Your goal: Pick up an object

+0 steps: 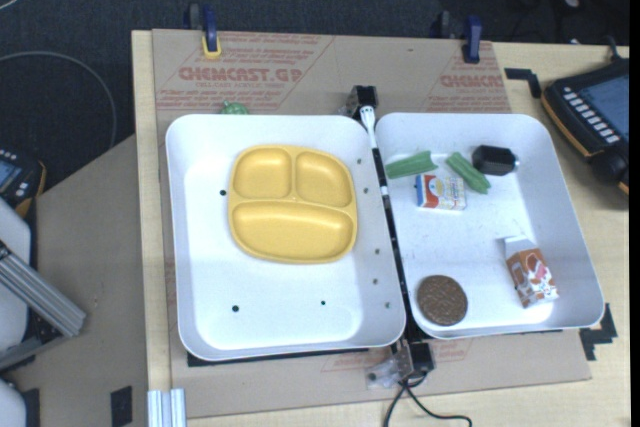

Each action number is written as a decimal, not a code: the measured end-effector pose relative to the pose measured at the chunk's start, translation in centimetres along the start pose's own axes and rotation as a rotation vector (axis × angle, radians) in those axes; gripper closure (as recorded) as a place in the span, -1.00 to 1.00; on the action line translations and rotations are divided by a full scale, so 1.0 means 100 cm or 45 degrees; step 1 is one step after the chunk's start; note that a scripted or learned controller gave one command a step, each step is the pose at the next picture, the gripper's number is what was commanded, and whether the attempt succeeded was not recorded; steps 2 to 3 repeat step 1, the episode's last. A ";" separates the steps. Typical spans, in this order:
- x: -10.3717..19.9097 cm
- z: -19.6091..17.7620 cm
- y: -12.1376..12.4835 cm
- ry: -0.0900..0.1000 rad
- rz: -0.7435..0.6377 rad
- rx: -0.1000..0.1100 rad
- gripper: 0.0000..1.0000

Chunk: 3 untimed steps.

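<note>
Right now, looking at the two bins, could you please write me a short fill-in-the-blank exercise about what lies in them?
1. The yellow divided plate lies in the ____ bin.
2. The brown round disc lies in the right bin, near its ____ edge.
3. The plate has ____ compartments.
4. The black object lies to the ____ of the two green pieces.

Missing words: left; front; three; right

Two white bins point(200, 215) sit on a tan table point(290, 65) printed with faded red lettering. In the left bin, a yellow divided plate point(293, 203). In the right bin: two green sticks point(409, 164), a black lump point(493, 158), a white packet point(441, 191) marked red and blue, a brown disc point(441, 299), and a white-and-red-brown wrapper point(529, 273).
</note>
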State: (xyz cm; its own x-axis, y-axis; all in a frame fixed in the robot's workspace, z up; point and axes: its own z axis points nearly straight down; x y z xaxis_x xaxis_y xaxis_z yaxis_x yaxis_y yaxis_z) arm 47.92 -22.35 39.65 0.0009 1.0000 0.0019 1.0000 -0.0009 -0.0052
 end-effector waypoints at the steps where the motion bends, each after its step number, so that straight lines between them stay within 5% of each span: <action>1: -0.001 -0.044 0.000 -0.007 -0.002 -0.013 1.00; 3: -0.001 -0.044 0.000 -0.007 -0.002 -0.013 1.00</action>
